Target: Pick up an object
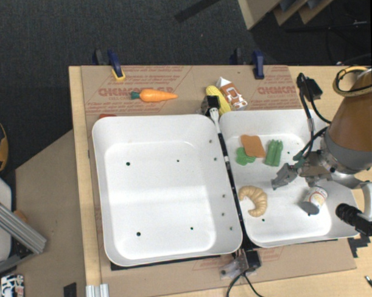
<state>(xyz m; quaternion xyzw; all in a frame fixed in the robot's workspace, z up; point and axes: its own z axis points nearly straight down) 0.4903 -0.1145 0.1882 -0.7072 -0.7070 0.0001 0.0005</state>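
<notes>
I see my gripper low in the right bin, its fingers open with nothing between them, near the toy croissant, the green piece and a small roll
</notes>
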